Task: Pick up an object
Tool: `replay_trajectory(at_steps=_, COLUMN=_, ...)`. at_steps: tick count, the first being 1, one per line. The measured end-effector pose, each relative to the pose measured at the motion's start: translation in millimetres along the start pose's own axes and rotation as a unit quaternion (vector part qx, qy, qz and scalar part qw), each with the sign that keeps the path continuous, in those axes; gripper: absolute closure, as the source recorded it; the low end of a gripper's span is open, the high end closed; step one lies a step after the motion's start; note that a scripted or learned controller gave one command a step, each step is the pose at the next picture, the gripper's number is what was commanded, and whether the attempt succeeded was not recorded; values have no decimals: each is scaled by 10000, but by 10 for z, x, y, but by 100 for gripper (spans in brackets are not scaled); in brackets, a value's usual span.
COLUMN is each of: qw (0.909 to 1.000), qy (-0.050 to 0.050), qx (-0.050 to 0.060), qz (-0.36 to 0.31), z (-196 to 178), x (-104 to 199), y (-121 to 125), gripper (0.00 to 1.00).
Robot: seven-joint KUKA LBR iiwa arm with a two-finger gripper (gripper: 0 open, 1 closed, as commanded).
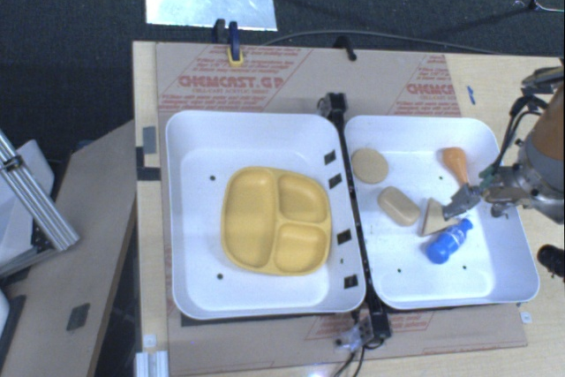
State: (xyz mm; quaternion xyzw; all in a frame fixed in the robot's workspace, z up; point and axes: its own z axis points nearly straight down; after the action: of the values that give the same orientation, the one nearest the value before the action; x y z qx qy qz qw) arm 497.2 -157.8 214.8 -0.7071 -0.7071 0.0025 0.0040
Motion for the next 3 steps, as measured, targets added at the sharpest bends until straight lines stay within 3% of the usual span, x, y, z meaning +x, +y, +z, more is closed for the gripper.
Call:
replay_trajectory(at_steps=1, qw=10000, qy=-12, qx=-52, qz=-16, z=-51, x=2, y=25, gripper=0)
replay_trajectory(at_steps=3, qw=10000, qy=-21, qx=-64, qz=0, z=1152, x=53, y=61, gripper=0)
